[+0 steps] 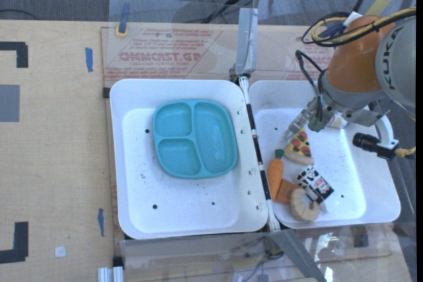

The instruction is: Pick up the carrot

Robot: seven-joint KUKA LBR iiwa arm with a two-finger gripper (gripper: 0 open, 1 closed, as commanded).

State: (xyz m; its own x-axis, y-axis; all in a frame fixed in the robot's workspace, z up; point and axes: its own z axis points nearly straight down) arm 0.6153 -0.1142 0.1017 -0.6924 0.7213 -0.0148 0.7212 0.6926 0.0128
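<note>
camera view looks down at a slant on a wooden table (53, 162) with strips of black and blue tape along its left part. the left bin (132, 208) sits near the middle of the view and holds a teal divided plate (195, 139) with three compartments, lying flat in the upper half of the bin. a few dark specks dot the bin floor around the plate. just right of it, touching along a shared edge, is the right bin (377, 201). at that bin's near left side lies the carrot (275, 176), orange, roughly upright in the view, close against the dividing wall. touching its lower right is a tan block (286, 191). up and to the right of the carrot lies a toy pizza slice (299, 147), and below that a black and white item (314, 183) next to a round beige bun (305, 205) at the bin's near edge. the end effector (305, 123) hangs over the upper part of the right bin, just above the pizza slice and well apart from the carrot; whether its fingers are apart or together i cannot tell. the grey arm with its orange band (353, 63) comes in from the right
</note>
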